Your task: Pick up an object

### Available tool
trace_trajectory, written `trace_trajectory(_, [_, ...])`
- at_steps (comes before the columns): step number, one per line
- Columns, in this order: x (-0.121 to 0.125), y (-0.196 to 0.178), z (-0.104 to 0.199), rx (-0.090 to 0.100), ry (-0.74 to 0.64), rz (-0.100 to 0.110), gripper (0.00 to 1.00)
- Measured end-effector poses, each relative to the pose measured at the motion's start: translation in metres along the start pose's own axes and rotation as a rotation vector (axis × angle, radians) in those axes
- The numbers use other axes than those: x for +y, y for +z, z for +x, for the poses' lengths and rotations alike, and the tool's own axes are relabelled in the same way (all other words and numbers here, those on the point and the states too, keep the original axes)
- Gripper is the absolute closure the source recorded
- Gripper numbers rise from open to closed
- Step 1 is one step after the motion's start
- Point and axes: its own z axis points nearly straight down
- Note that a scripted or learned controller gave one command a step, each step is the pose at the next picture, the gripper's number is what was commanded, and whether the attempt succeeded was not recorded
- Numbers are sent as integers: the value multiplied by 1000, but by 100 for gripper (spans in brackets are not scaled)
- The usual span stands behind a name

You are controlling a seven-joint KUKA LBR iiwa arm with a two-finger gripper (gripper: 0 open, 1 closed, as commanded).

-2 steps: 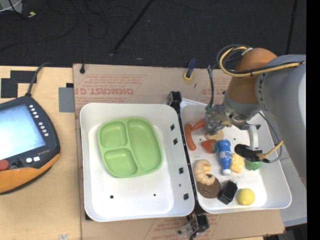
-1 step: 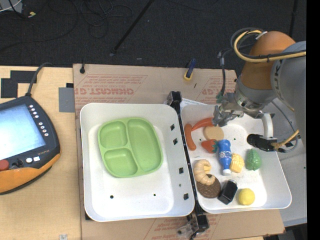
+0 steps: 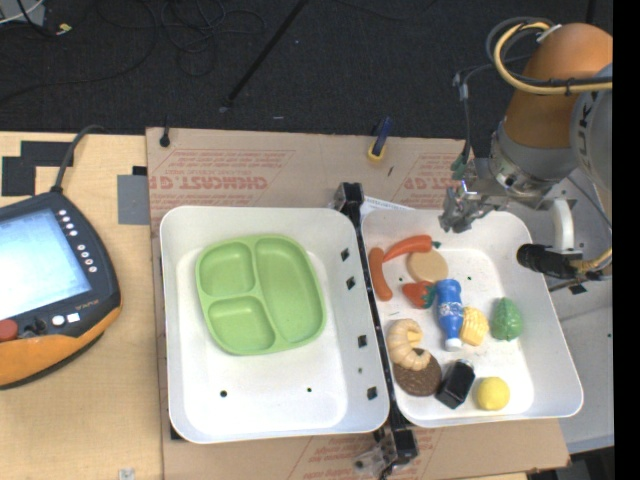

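Observation:
My gripper (image 3: 458, 215) hangs over the far edge of the right bin (image 3: 545, 293), above and to the right of the toy food, with nothing visible between its fingers. Below it lie an orange-red chili (image 3: 408, 247), a carrot (image 3: 380, 273), a tan round biscuit (image 3: 428, 266), a red piece (image 3: 417, 292), a blue bottle (image 3: 449, 312), a corn cob (image 3: 474, 325), a green vegetable (image 3: 507, 319), a croissant (image 3: 405, 337), a brown muffin (image 3: 417, 375), a black block (image 3: 455, 383) and a lemon (image 3: 492, 393).
The left bin (image 3: 190, 368) holds a green divided plate (image 3: 261, 294). A black clip strip (image 3: 362, 298) joins the two bins. A teach pendant (image 3: 45, 283) lies at the far left. A blue-yellow clamp (image 3: 379, 139) sits on the cardboard behind the bins.

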Motion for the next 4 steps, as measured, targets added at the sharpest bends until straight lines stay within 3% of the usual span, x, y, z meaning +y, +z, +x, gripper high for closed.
trace_trajectory(1, [0,3,0,1,-1,6,100])
trace_trajectory(3, [-91,20,57,3,-2,12,100])
trace_trajectory(4, [-135,-2,81,3,-2,10,100])
